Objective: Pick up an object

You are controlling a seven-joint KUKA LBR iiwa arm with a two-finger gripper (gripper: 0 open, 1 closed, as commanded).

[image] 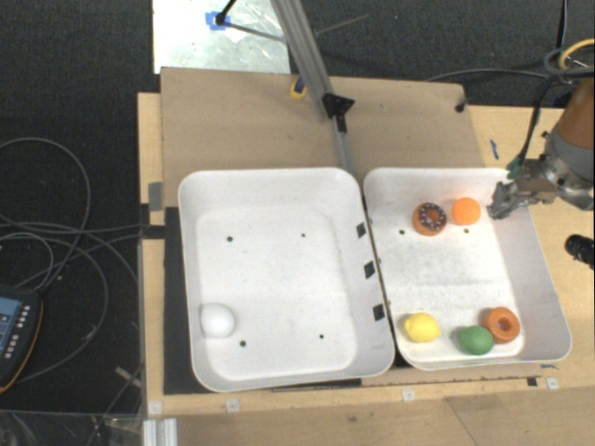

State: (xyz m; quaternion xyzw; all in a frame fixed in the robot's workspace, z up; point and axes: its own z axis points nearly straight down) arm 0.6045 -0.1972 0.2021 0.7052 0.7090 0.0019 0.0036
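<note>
In the camera view we see our gripper at the right bin's upper right rim; we cannot tell how it is set. The orange ball lies just to its left, the nearest pick, with the doughnut beside it further left.
</note>
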